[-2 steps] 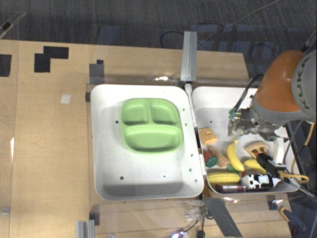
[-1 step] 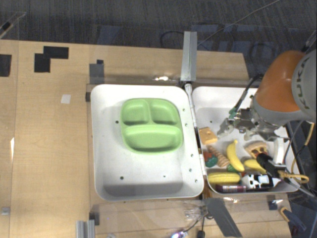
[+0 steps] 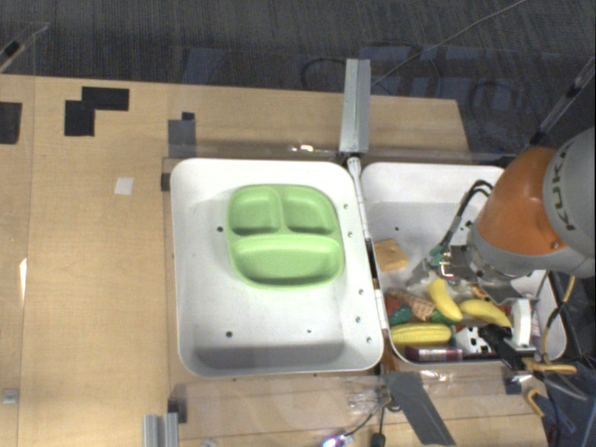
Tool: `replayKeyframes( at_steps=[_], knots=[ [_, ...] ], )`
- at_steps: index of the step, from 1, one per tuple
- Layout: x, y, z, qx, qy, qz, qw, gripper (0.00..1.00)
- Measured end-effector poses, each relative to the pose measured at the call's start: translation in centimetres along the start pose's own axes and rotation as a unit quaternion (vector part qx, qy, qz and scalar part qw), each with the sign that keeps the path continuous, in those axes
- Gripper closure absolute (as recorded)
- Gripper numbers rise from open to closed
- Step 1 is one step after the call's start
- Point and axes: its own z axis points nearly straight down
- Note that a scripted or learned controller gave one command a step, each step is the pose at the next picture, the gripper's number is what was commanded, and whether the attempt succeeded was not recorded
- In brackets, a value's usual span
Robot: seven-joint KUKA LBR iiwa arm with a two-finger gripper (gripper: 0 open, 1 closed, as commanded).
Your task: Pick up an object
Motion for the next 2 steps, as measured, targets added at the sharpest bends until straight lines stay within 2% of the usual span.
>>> replayKeyframes(
  at_steps=[1,2],
  knots=[
    [0.3,0.3,-1.2,-0.003,0.002,-0.001,1.0000,1.00],
    [5.9,5.2,-16.5,0.005,0.000,0.014,0.9999,1.00]
  ],
)
